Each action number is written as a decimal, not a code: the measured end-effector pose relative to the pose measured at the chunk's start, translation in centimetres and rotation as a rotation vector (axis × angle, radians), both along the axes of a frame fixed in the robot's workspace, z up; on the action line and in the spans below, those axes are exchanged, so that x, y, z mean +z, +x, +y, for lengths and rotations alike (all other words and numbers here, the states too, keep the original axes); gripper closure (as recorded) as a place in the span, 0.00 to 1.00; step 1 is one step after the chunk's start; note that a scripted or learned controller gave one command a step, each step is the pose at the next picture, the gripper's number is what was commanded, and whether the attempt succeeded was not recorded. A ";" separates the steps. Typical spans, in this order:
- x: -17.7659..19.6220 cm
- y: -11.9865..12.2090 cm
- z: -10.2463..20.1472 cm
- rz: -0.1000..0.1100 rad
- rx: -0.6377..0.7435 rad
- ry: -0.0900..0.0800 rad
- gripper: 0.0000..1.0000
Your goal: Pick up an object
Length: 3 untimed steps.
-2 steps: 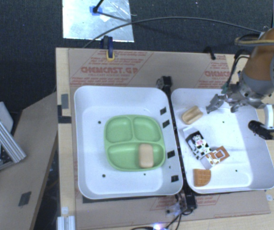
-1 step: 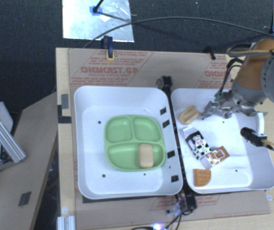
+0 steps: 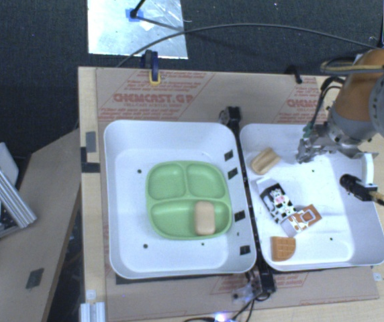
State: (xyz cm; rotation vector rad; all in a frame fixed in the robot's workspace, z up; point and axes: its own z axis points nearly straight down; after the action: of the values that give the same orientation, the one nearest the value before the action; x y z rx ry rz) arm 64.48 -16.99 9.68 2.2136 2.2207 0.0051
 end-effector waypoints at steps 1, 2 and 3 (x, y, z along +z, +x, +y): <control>4.6 0.1 -0.6 -0.001 -0.003 0.000 1.00; 9.1 0.5 -0.4 -0.001 0.001 0.000 1.00; 14.3 0.7 -0.5 -0.001 0.003 0.000 1.00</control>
State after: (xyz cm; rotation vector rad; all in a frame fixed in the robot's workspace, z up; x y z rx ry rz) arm 65.21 -17.46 23.97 2.2098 2.2227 0.0064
